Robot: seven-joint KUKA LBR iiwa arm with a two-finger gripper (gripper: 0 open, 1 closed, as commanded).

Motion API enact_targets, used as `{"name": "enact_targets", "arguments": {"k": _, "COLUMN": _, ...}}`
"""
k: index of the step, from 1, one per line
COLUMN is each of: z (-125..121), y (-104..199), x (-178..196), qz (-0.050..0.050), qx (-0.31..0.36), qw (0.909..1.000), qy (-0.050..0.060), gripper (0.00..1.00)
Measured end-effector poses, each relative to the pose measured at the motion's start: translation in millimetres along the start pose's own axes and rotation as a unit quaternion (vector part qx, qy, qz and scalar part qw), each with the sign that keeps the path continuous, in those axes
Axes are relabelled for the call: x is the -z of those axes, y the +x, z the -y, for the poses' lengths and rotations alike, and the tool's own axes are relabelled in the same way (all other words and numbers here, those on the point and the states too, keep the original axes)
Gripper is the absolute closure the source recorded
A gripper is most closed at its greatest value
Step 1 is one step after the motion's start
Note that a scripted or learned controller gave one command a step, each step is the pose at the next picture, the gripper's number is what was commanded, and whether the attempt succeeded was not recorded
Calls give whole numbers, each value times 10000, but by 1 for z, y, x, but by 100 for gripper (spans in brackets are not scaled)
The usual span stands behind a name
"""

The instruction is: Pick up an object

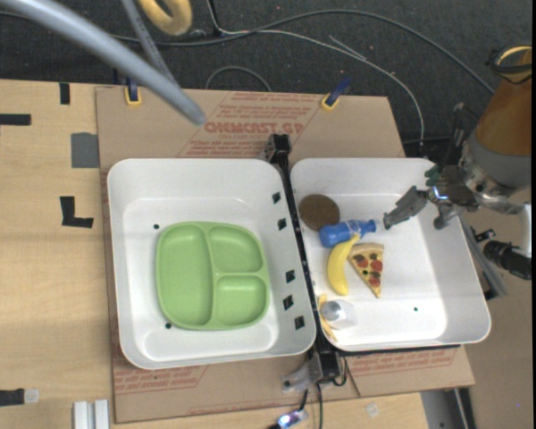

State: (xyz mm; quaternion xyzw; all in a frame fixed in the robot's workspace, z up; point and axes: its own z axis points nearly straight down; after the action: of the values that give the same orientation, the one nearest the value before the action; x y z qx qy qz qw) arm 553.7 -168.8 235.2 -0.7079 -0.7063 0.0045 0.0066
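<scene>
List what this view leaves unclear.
- Gripper: too small and dark in the camera view to read the finger state.
- Arm: cut off by the right edge.
- Small shiny object in the right bin: too small to identify.
- Bottle: label unreadable.

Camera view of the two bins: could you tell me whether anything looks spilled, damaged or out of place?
Nothing stands out. The green divided plate lies flat in the left bin; the banana, pizza slice, brown disc and blue piece lie together inside the right bin.
</scene>
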Motion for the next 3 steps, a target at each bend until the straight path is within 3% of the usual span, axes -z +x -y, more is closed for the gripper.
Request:
{"name": "enact_targets", "arguments": {"k": 1, "z": -2, "y": 0, "x": 5, "qz": 10, "qx": 17, "qw": 10000, "qy": -47, "gripper": 0}}
{"name": "enact_targets", "arguments": {"k": 3, "z": -3, "y": 0, "x": -89, "qz": 9, "qx": 17, "qw": 10000, "qy": -29, "gripper": 0}}
